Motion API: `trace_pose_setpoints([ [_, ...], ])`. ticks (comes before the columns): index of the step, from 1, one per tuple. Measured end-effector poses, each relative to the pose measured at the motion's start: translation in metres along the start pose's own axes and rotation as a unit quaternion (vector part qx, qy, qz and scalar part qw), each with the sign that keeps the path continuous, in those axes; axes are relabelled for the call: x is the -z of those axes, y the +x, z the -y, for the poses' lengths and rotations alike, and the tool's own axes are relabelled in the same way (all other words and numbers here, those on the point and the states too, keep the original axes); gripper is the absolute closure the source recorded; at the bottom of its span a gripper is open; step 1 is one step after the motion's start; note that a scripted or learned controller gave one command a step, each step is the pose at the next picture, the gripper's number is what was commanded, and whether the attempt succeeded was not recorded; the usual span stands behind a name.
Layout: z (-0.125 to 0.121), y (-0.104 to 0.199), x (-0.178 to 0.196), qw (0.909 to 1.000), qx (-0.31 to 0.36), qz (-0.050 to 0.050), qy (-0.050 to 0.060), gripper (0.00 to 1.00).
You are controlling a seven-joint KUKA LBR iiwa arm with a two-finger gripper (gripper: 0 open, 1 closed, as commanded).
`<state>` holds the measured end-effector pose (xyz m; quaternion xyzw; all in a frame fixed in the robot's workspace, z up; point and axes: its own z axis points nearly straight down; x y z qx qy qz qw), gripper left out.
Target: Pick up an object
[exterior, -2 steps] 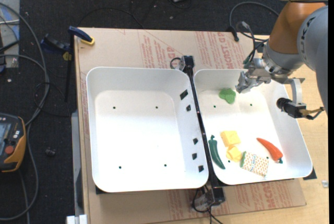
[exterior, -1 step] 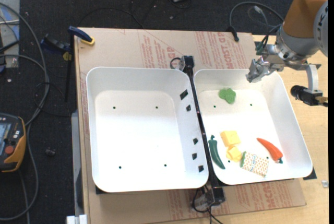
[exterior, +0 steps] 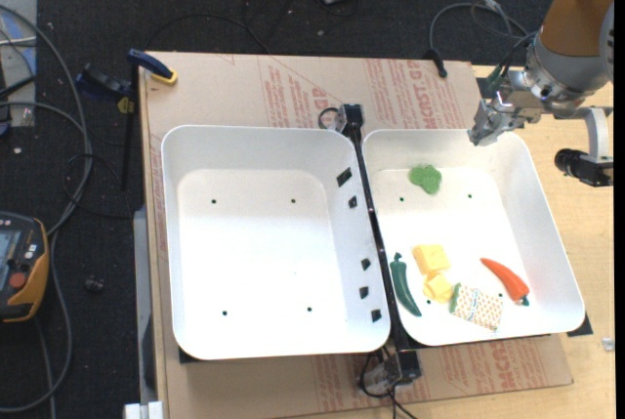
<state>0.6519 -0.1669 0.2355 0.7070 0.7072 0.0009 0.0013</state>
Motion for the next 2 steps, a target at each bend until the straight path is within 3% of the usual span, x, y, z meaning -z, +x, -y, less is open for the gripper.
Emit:
trace_pose_setpoints([
  [2, 0.0, 0.109, 0.016, 1.0, 0.002, -0.001, 0.001, 1.0],
])
